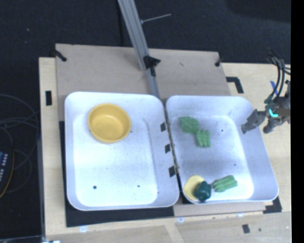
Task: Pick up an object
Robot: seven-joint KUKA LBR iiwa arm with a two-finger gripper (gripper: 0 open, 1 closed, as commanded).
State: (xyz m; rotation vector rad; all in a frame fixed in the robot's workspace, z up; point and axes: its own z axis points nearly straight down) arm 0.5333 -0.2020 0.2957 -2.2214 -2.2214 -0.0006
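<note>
At the near edge of the right-hand shallow white bin (253,151), a small yellow cup (191,185) lay in the corner with a dark green rounded piece (203,191) touching it, and a light green ridged block (225,183) sat just beside them. Farther back in the same bin, two more green ridged blocks (188,124) (203,138) rested near each other. The left-hand white bin (76,176) held a round yellow plastic bowl (109,123) toward its far side. The two-finger gripper (260,123) hovered at the right bin's outer rim, its jaws spread apart and pinching nothing, well apart from every object.
</note>
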